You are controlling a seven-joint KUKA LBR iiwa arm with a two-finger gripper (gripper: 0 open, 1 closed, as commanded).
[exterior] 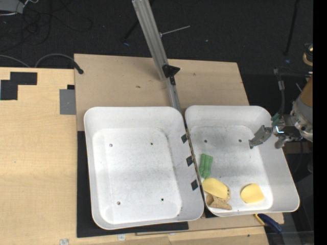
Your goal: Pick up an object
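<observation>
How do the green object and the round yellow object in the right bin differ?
The green object is long and narrow; the round yellow object is compact and rounded. The green one lies against the bin's left wall, by the divider; the yellow one lies apart, near the front right corner. Both rest in the right bin.

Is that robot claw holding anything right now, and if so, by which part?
Nothing. The gripper hangs open over the right bin's right edge, apart from the yellow and green objects lying near its front.
</observation>
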